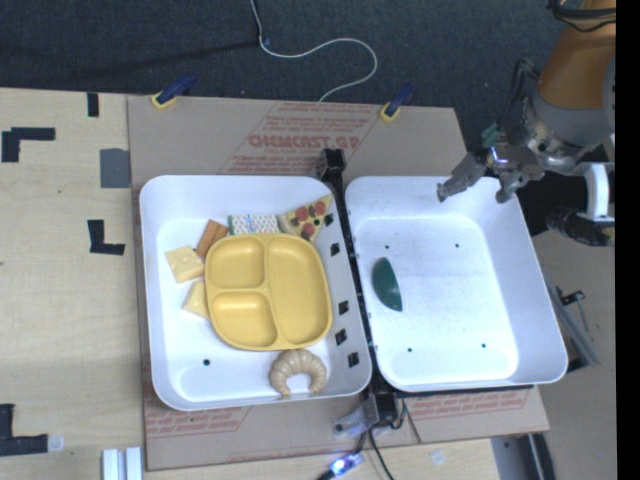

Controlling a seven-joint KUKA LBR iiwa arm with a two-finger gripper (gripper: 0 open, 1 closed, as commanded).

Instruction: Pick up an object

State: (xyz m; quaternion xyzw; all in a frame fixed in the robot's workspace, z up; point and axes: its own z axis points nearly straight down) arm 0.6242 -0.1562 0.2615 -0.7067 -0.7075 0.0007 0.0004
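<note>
My gripper (478, 184) hangs over the far right edge of the right bin (520, 358), its two fingers spread open with nothing between them. A dark green oval object (387, 284) lies on the floor of the right bin near its left wall, well below and left of the gripper. In the left bin (165, 368) a yellow divided plate (268, 290) sits in the middle. A croissant (298, 370) lies just below it. Crackers (186, 264) and a pizza slice (309, 215) lie around the plate's upper edge.
A brown cardboard sheet (300, 133) lies under both bins. A white cable (310, 48) loops on the dark floor behind. Blue and yellow clamps (172, 91) hold the sheet's far corners. The arm's grey body and orange band (580, 58) stand at the upper right.
</note>
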